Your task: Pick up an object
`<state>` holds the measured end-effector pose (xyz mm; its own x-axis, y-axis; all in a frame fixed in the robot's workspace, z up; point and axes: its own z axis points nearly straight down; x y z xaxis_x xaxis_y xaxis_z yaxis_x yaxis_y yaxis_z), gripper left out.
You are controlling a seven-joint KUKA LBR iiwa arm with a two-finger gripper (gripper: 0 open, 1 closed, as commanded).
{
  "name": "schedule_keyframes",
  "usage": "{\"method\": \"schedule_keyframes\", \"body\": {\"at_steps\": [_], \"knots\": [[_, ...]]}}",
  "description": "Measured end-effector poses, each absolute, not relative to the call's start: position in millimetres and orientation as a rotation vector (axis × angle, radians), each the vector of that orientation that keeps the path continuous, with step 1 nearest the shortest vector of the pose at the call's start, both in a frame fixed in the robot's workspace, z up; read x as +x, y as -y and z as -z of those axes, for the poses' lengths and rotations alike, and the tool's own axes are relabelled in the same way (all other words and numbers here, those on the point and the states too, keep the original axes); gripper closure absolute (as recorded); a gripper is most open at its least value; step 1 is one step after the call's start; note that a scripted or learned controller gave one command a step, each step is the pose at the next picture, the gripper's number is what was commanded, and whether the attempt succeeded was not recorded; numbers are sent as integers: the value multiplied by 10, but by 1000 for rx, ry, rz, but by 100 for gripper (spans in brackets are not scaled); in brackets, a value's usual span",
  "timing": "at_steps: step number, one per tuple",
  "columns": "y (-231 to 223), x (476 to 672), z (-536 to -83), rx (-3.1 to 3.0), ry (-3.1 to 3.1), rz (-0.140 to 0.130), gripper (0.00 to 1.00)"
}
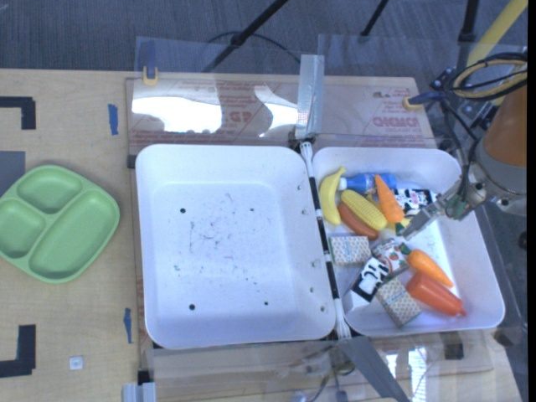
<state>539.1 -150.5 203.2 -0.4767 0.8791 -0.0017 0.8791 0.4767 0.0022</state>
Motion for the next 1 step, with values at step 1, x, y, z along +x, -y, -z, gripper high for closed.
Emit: {"method": "schedule_keyframes", "body": {"at_steps": [1], "knots": [[1701,4887,-994,1643,-2658,-8,0]]}}
